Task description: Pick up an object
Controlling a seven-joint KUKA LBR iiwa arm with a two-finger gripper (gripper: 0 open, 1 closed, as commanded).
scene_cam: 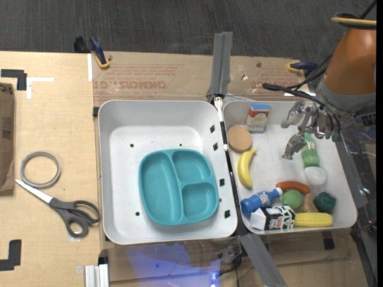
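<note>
Toys are crowding the right bin (pixel 272 109), which is sitting beside the left bin (pixel 119 124) on the worktop (pixel 54 118). A teal divided plate (pixel 178 186) is lying in the left bin. The tool (pixel 297 137) is hanging over the right bin's far right part, its metal fingers pointing down just beside a green bottle (pixel 310 154) with a white egg-shaped piece (pixel 315 175) below it; whether those fingers are parted or closed, I cannot tell, and nothing is showing between them. A yellow banana (pixel 246 167) is lying near the bin's left wall, curved and smooth, below a tan round cookie (pixel 240 139) and a small carton (pixel 258 118). Scissors (pixel 63 208) and a tape roll (pixel 40 168) are resting on the worktop at left.
</note>
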